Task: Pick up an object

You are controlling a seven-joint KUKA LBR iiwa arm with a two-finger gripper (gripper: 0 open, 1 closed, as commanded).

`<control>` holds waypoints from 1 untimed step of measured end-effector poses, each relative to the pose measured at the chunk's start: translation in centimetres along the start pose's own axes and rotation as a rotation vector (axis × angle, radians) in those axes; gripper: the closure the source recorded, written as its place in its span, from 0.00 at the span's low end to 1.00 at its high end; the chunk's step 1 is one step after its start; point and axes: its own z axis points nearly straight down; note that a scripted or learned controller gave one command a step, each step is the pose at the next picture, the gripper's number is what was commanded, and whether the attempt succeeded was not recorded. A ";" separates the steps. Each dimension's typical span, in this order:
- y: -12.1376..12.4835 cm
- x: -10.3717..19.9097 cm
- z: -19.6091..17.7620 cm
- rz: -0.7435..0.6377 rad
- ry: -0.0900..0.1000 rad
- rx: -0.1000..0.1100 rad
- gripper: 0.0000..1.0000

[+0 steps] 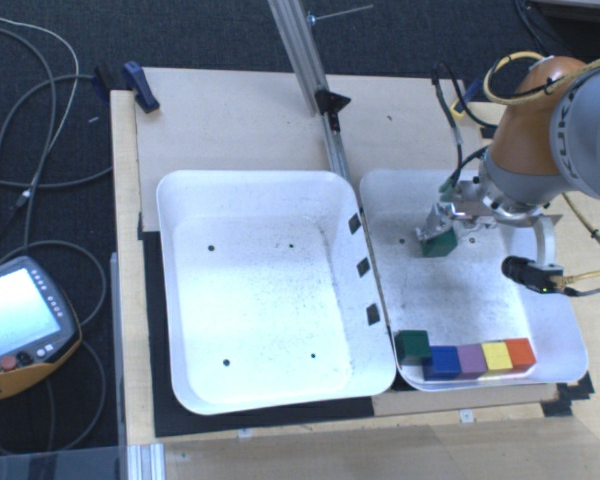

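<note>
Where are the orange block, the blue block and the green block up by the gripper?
orange block (520, 352): camera view, on its top face.
blue block (444, 361): camera view, on its top face.
green block by the gripper (440, 244): camera view, on its visible side.

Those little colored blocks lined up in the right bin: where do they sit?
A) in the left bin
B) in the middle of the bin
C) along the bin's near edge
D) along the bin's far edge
C: the row of colored blocks, green, blue, purple, yellow and orange, lies against the near rim of the right bin, at the bottom of the camera view.
</note>
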 end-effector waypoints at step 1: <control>-0.6 -1.6 2.2 0.008 -0.002 0.006 1.00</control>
